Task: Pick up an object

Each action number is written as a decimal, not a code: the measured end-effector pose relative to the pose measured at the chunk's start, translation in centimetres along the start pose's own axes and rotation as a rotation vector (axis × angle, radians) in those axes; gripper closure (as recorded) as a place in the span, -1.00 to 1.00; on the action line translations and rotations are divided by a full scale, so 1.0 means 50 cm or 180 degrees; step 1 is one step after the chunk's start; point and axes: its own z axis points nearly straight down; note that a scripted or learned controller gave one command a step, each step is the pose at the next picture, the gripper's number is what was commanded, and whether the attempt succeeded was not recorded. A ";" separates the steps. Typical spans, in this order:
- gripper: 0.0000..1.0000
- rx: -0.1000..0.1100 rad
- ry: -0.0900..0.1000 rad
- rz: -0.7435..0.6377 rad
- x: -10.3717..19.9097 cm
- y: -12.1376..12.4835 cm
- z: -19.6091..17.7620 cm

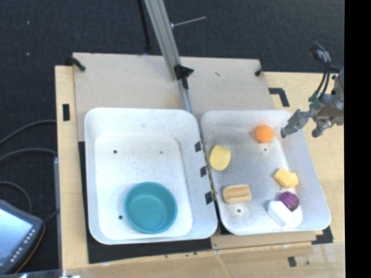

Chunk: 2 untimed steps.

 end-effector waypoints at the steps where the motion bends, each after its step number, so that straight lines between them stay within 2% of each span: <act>1: -1.00 0.0000 0.0000 0.0000 0.000 0.000 0.000; 2: -1.00 0.0017 -0.0001 0.0010 -0.018 0.012 0.105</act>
